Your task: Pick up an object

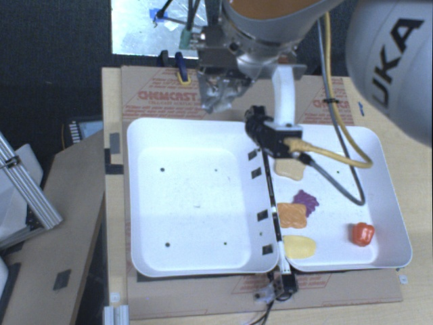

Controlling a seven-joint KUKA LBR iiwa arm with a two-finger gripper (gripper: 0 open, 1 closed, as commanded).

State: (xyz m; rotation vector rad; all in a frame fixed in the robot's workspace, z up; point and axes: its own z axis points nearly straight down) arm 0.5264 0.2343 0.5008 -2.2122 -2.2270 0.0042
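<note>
The gripper [218, 95] hangs above the bench just beyond the far rim of the left bin [145, 147], and nothing shows between its fingers; whether they are spread or closed cannot be made out. All the pickable pieces lie well apart from it, in the right bin [389, 188]. Nearest the gripper is a tan piece [291, 170], partly under a black cable mount [267, 135]. Nearer the camera from there sit a purple piece [306, 200], touching an orange flat piece [292, 214], then a yellow piece [299, 246] by the near rim. A red-orange piece [362, 233] lies toward the bin's right side. A yellow cable [338, 156] crosses over the right bin.
</note>
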